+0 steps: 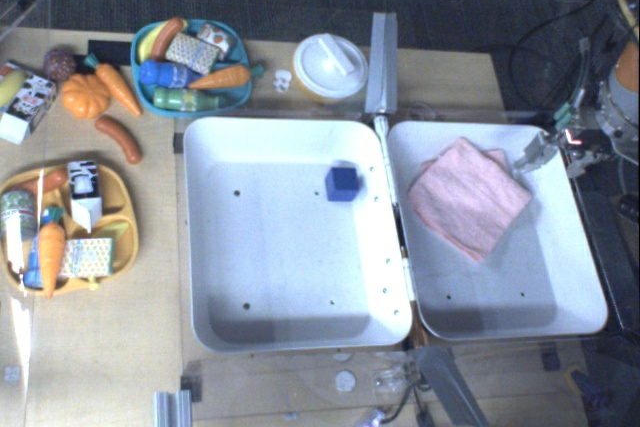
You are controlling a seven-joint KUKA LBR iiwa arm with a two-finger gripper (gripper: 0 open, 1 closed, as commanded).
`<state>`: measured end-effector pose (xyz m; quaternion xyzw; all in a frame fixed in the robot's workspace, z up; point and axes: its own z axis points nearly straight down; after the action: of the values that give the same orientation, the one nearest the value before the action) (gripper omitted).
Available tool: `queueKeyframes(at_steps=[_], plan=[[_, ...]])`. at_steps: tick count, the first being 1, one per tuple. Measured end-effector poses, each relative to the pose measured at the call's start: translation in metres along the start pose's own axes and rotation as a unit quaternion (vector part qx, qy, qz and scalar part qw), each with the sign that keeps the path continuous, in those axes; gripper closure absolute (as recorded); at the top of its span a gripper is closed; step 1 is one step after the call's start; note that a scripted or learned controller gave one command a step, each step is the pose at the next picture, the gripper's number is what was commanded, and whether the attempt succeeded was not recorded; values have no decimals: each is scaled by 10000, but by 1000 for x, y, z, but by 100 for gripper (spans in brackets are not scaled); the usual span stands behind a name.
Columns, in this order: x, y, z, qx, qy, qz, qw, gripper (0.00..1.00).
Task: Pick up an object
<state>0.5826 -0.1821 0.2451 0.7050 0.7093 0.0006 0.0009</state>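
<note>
Your hand sits at the right of the frame, over the upper right part of the right bin, its tip just beside the upper right corner of the pink cloth. You cannot tell from this view how far the hand is open, and nothing is seen in its grasp. The arm enters from the right edge of the frame.

The pink cloth lies folded and flat in the upper middle of the right bin, turned at an angle to the bin walls. In the left bin, a blue cube rests on the floor near the upper right corner, well apart from the hand.

On the tabletop above the bins, a white lid on a yellow bowl stands near the divider. A blue bowl of toy food sits at upper left of the frame, with a toy pumpkin and sausage beside it. A yellow tray of toy food lies at the left edge.
</note>
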Motion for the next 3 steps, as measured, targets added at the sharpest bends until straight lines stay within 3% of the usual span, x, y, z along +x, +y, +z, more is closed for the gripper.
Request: queueKeyframes(at_steps=[1,2,3], plan=[[-24,28,18,-7,-9,-71,10000,0],[-12,51,131,1,0,-524,9986,0],[-23,57,154,-47,-10,-770,9970,0]])
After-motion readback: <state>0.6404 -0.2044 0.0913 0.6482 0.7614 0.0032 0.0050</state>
